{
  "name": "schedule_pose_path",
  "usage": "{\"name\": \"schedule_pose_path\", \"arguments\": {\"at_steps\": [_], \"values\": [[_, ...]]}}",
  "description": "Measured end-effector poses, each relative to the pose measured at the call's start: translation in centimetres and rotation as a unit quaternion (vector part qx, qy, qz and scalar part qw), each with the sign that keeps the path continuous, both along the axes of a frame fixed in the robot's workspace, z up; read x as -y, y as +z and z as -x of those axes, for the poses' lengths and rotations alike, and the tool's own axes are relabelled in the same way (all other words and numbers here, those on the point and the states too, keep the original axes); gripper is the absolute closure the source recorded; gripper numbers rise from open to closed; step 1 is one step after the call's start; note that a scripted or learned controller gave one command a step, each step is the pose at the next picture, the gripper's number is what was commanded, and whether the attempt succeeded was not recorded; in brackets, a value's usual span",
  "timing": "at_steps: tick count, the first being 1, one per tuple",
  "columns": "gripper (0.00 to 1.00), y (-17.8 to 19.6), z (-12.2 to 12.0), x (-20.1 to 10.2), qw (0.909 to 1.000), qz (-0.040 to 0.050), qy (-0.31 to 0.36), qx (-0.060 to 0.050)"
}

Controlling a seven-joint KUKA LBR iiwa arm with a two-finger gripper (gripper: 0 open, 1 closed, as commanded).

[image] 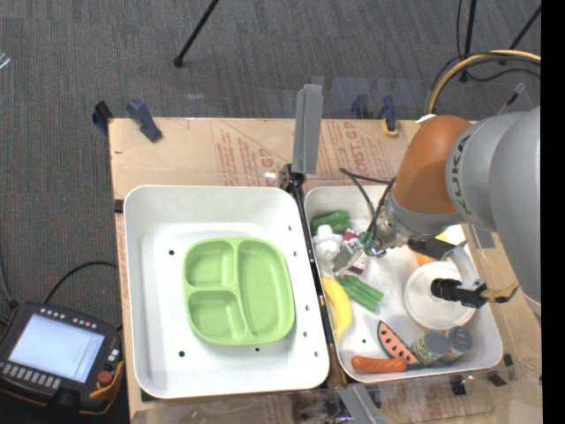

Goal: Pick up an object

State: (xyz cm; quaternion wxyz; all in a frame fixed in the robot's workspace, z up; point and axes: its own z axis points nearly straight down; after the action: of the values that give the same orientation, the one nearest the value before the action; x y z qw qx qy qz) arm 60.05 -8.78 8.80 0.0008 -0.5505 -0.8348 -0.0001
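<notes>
We see the arm (468, 170) reach in from the rt, over the rt bin (491, 343). Its claw (357, 253) sits low in the upper-left part of that bin, among a clutter of small bits. We can't tell if the claw is wide or narrow, and nothing shows as held in it.

Possible pick items are all in the rt bin. A green veg piece (329, 221) lies near the top-left corner, w/ a small white item (325, 233) just below it. A banana (336, 303) lies along the left wall, and a 2nd green piece (362, 291) is just beside it, below the claw. A watermelon slice (395, 343) and a carrot (378, 364) are at the bottom edge, close together. A can (439, 346) lies on its side next to the slice. A white bowl (431, 297) stands above the can, and an orange bit (424, 259) shows beside the bowl's top rim.

The left bin (141, 210) holds a green divided plate (238, 290), approx. centred and flat. Both bins sit side by side on the table (203, 148). A handheld screen unit (57, 350) is on the floor at bottom left.
</notes>
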Motion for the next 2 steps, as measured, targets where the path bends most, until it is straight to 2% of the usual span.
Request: {"name": "schedule_pose_path", "arguments": {"at_steps": [1,2], "values": [[0.00,-0.2,4.1,-0.1,0.9997,0.0004,-0.022,-0.001],[0.00,-0.2,5.5,-0.1,0.9987,0.0002,-0.050,-0.002]]}}
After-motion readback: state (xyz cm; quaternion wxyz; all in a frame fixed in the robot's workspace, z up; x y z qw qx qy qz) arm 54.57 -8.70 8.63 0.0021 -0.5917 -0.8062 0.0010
